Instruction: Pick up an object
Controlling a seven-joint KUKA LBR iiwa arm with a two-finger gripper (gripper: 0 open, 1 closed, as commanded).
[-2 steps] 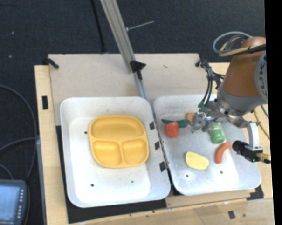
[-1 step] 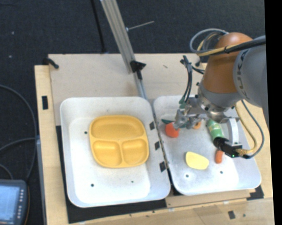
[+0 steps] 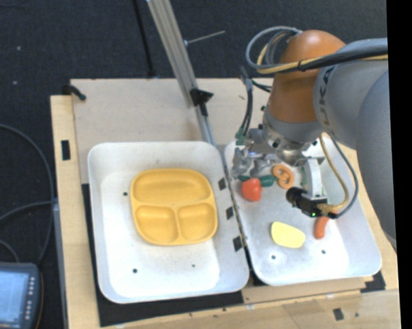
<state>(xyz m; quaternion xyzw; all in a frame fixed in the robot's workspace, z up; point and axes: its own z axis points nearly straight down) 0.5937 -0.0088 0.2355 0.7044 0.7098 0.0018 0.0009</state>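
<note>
Dark carpet surrounds a pale wooden bench [image 3: 142, 112] that carries two shallow white plastic bins. One grey arm with an orange band [image 3: 304, 67] reaches over the right-hand bin [image 3: 346, 260], and its metal two-finger pincer [image 3: 250, 166] hangs at that bin's upper left corner. Whether the pincer is released or clenched cannot be told, since the wrist hides it. Well to its left, the left-hand bin [image 3: 115, 266] holds one yellow three-compartment plastic tray [image 3: 174, 205]. Below and right of the pincer lies one pale yellow flat wedge [image 3: 287, 234], its long axis running left to right, tilted slightly. One red tomato-like ball [image 3: 251, 190] sits just below the pincer, apparently not touching it. One small orange pretzel-shaped ring [image 3: 283, 175] lies just to the pincer's right. One small orange-red sausage shape [image 3: 320, 228] lies farther right and lower, pointing up-down.
</note>
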